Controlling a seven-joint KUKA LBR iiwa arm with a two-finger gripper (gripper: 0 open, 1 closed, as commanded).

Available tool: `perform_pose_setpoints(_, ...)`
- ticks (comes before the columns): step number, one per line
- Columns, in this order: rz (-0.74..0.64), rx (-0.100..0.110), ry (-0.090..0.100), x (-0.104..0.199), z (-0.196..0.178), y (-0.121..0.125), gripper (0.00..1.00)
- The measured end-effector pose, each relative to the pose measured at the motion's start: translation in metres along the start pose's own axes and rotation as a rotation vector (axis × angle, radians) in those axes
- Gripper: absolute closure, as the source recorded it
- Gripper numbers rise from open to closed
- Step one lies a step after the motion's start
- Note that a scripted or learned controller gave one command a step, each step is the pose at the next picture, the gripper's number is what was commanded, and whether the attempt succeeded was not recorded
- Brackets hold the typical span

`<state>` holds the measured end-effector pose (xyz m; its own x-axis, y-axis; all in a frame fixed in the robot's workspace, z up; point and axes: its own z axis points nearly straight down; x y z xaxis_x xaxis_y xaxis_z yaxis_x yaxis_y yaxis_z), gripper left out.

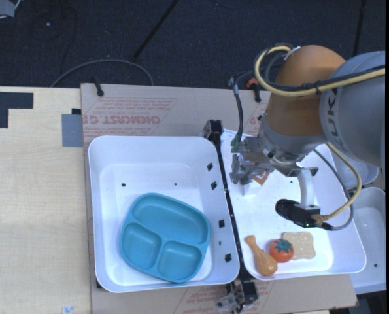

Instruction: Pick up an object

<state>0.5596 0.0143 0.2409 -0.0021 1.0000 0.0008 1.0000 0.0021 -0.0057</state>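
Note:
My gripper (245,173) hangs low over the upper left part of the right bin (341,244), close to the divider between the bins. A small orange-red piece (261,177) shows right beside it; whether the gripper holds it is unclear. At the front of the same bin lie a tan toy drumstick (262,256), a red tomato (280,250) and a slice of toast (301,244), close together and well in front of the gripper.
A blue divided plate (165,237) lies in the left bin (106,156). The arm's wrist with its orange band (302,93) covers the back of the right bin. A black cable fitting (297,212) hangs over the bin's middle.

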Motion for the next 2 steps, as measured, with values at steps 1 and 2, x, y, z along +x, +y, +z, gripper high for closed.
perform_pose_setpoints(1,-0.002,0.000,0.001,0.046,0.006,-0.006,1.00)
perform_pose_setpoints(2,-0.002,0.001,0.000,0.093,0.003,-0.027,1.00)
